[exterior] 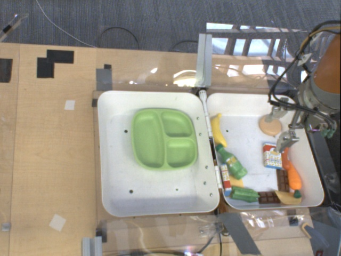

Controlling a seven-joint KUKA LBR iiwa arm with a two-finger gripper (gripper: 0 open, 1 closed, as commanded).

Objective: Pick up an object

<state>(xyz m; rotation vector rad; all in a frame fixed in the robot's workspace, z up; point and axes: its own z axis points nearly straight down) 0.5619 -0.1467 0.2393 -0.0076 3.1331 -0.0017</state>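
Step in hand, as I read it: approach, no grasp yet. Nothing sits between the fingers.

Nearest the camera, along the front wall of the right bin (319, 199), I see a dark green bottle (243, 194) lying flat, a chocolate bar (268, 197) beside it, and a tan wedge (289, 197) in the front corner. A carrot (292, 175) lies lengthwise just behind these, with a small red-and-white box (273, 157) touching its left side. A light green bottle (231, 161) lies tilted near the divider, and a banana (217, 130) rests against that wall further back.

The gripper (288, 138) hangs over the right half of this bin, fingers apart by my reading, tips just above the box and the carrot's top end. A round tan disc (270, 126) lies just behind it.

Next move, in my judgement: descend and close on one candidate. Box and carrot touch, so the fingers risk straddling both or nudging one aside. The bin's right wall is close.

The left bin (112, 196) holds a green divided plate (163, 138), well apart from the work.
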